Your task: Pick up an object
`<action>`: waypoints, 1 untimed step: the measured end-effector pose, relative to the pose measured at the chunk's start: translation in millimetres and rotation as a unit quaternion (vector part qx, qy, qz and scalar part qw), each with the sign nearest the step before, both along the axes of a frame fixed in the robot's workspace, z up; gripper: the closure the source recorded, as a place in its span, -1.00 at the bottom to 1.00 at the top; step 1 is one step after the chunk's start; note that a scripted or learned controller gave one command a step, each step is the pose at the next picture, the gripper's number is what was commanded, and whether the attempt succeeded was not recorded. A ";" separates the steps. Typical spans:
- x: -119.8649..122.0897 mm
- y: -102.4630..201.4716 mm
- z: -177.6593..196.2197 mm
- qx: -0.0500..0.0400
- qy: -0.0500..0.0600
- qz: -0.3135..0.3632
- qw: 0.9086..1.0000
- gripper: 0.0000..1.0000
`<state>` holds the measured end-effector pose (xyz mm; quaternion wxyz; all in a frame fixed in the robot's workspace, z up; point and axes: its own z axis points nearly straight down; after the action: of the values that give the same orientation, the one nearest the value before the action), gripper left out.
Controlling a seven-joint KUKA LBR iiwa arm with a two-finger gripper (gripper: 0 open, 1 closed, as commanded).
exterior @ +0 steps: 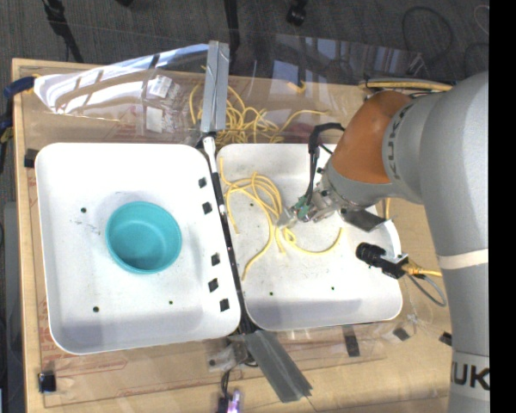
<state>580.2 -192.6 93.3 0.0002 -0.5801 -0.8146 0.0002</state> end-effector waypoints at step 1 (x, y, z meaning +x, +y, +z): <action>18.6 25.9 24.5 0.000 0.000 0.025 1.000 -1.00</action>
<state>598.8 -166.7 117.8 0.0006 -0.5597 -0.8287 0.0002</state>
